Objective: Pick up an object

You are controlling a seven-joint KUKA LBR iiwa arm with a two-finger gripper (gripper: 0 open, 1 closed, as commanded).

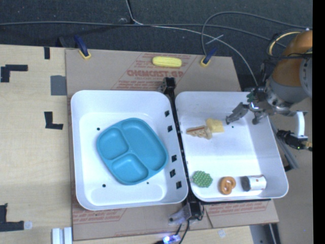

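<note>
**Inspection: gripper spread and empty over right bin's far corner**

We found the gripper (247, 113) poised over the upper right part of the right bin (264, 151), its two dark fingers (234, 116) splayed apart with nothing between them. The grey arm (289, 78), rounded and smooth, entered from the right.

The right bin, a shallow white tray of smooth plastic with rounded corners, held several candidate objects. Near its centre lay a pale yellow wedge (215, 126) touching a tan, stick-like piece (197, 131); both sat just left of the fingertips, apart from them. Along the near wall we noted a green, bumpy round item (202, 178), an orange ring-shaped item (227, 185) resembling a pretzel, and a short cylinder (253, 183), white with a dark end, lying on its side.

The left bin (81, 136), of like make, contained a blue compartmented plate (132, 150), glossy, with three hollows and softened corners.

Both bins rested on a brown cardboard sheet (117, 72) printed in red. A yellow, oblong, ridged object (166, 62) lay on that sheet beyond the bins.
</note>
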